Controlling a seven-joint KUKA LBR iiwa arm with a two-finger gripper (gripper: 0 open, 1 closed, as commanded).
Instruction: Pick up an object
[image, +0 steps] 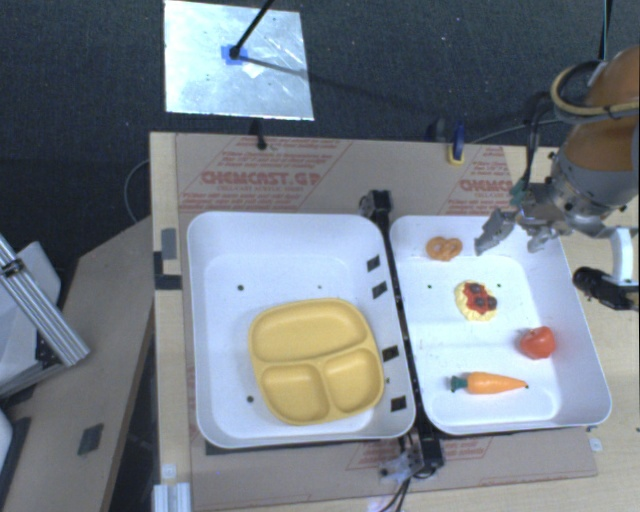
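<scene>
On the bench, far to near: two white bins set side by side on a board printed with red lettering, a dark divider strip between them.

Left bin: holds one thing, a yellow compartment tray, lying flat toward the near side. Its size and low rim make it a poor pick for a narrow pincer, by my judgement.

Right bin: holds four small toy foods, well apart from one another, which leaves room to come down on any of them.

Arm: grey with an orange band, reaching in from the right, wrist over the far right corner of the right bin.

Gripper: hangs above the far edge of the right bin, two fingers spread apart and slanting down, nothing between them. It sits just right of the pretzel and is apart from it.

Carrot: orange with a green top, lying on its side at the near edge, long axis left to right.

Pizza piece: yellow round with red topping, flat at the bin's middle.

Tomato: red and round, near the right wall.

Pretzel: small, brown, in the far left part of the right bin; nearest thing to the gripper, so the likeliest target.

Stage: approach, no pick made yet. Flat, small pieces may slip from a slanted pinch.
</scene>
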